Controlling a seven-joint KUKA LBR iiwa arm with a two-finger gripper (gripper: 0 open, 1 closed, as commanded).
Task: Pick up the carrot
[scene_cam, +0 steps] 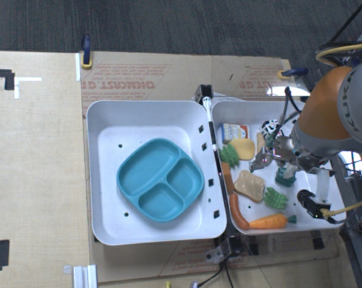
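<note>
Metal gripper low inside the right bin, finger state impossible to tell, nothing visibly held; poised above the bread slice. Orange carrot flat beyond that slice, by the bin's near wall, touching the hot dog. Blue divided plate left, in the other bin

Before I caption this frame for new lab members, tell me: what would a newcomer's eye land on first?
First comes the big teal three-compartment plastic plate, lying alone in the left white bin. Next is the grey arm's orange band, hanging over the right white bin, which is crowded with toy food. There the orange plastic carrot lies along the near wall, well apart from the tool.
</note>
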